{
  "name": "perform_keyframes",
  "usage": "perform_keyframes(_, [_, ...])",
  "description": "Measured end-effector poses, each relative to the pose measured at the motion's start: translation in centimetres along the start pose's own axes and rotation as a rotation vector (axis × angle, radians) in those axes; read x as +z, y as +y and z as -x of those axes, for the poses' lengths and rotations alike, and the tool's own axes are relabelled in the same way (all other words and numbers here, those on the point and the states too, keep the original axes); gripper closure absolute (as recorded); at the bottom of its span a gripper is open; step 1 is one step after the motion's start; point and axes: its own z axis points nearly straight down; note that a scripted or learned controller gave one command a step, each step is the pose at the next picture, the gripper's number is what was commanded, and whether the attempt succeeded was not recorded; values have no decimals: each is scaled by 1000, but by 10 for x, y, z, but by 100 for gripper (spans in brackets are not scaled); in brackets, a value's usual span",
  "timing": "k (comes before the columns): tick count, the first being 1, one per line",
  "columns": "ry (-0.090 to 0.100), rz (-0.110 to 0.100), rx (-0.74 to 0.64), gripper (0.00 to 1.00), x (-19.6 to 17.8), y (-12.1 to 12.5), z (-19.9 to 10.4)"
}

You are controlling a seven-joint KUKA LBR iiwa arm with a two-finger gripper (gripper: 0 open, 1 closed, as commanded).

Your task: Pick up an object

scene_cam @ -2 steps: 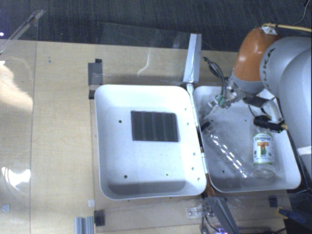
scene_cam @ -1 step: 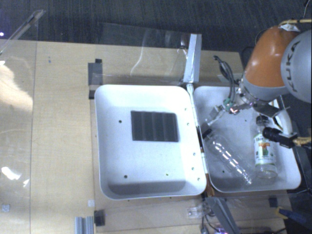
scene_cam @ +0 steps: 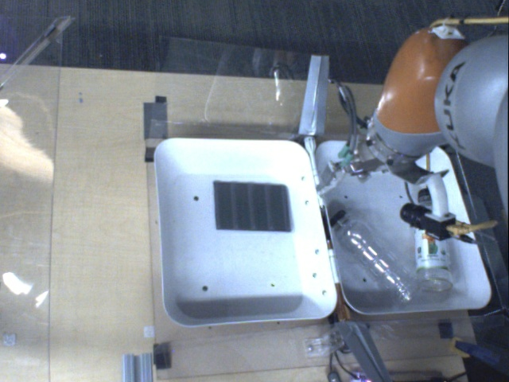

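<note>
Grey robot arm (scene_cam: 477, 94) with the orange band: dark letters "UKA" run up the grey casing at right, the rest of the word cut off. Small clear bottle (scene_cam: 433, 257) with a green-and-white label in the right bin: print too small to read.

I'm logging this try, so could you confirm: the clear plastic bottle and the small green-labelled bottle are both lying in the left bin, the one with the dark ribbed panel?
Not quite: the bin is wrong. The camera view shows the clear plastic bottle and the small green-labelled bottle in the right bin, under the arm. The dark ribbed panel is indeed in the left bin.
</note>
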Motion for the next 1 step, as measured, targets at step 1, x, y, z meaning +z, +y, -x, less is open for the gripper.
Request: perform_keyframes(1, [0,-3,-53,0,23,-90,45])
